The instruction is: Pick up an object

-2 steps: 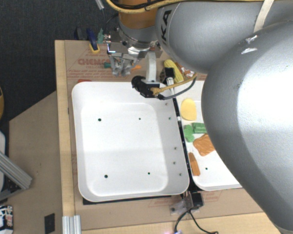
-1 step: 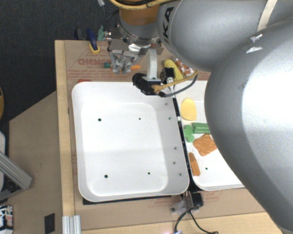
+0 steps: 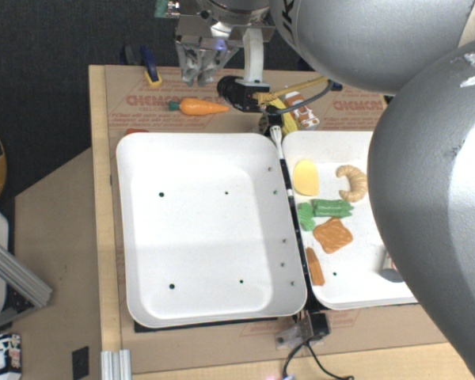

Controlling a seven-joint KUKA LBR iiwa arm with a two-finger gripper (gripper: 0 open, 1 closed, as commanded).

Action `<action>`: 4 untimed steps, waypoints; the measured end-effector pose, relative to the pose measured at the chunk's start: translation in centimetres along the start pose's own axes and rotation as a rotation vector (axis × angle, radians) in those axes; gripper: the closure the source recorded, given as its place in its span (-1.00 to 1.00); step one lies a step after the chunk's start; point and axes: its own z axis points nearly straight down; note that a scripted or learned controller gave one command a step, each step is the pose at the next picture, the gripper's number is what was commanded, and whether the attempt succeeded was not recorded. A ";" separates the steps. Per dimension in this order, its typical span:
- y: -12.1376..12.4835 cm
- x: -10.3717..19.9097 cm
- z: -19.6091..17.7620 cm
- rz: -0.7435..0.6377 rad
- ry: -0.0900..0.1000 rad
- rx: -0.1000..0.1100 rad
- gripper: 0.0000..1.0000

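Observation:
My gripper (image 3: 198, 68) hangs high behind the left bin (image 3: 142, 212), over the cardboard at the back, with nothing seen between its fingers. Just below it an orange carrot (image 3: 202, 108) lies on the cardboard outside the bins. In the right bin (image 3: 356, 295) sit a yellow piece (image 3: 305, 178), a tan croissant (image 3: 353, 182), a green pea pod (image 3: 331, 208), a small green piece (image 3: 305, 217), an orange-brown cracker (image 3: 332, 235) and a thin orange stick (image 3: 314, 267). The arm hides the right bin's right part.
A blue and yellow tool (image 3: 150, 67) lies on the cardboard at the back left. A small brown and white item (image 3: 304, 117) sits behind the right bin. A grey object (image 3: 391, 274) peeks out beside the arm.

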 end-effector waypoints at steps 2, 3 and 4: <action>0.0 0.1 -1.5 -0.002 -0.004 0.005 1.00; 0.0 0.2 -2.5 -0.004 -0.004 0.002 1.00; 0.0 0.3 -3.6 -0.005 -0.004 -0.001 1.00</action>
